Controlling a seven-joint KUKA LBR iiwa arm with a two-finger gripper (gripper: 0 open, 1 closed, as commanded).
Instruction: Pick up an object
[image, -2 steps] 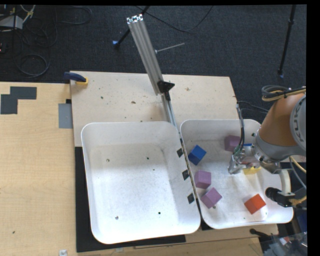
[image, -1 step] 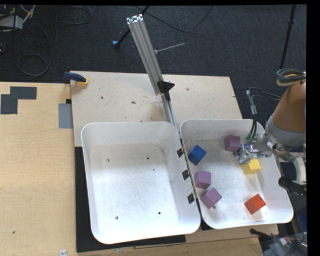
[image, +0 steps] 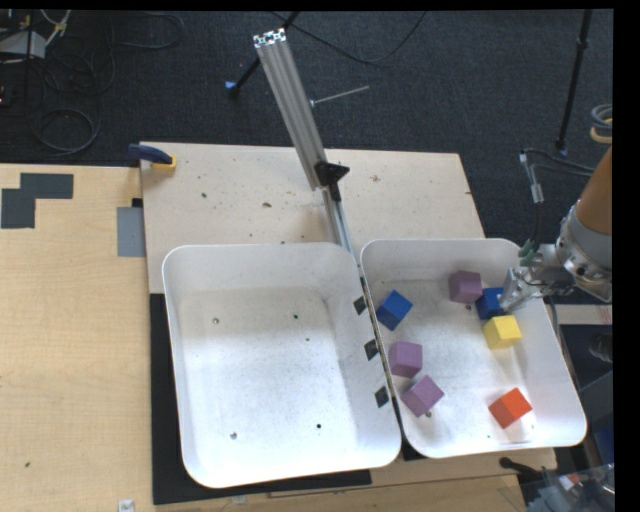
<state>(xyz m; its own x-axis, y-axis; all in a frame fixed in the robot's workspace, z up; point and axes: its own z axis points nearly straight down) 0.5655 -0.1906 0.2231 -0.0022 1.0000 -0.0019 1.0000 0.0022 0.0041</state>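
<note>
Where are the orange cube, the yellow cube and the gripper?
orange cube (image: 510, 407): camera view, on its top face.
yellow cube (image: 502, 331): camera view, on its top face.
gripper (image: 517, 287): camera view, at its fingertips, beside a blue cube (image: 489, 302).

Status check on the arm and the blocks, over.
Gripper low in right bin, beside blue block. Grip unconfirmed. Yellow block and purple block crowd close.

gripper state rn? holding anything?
Gripper: cannot tell if open or closed; it sits low in the right bin at the small blue cube; no visible grasp.
</note>
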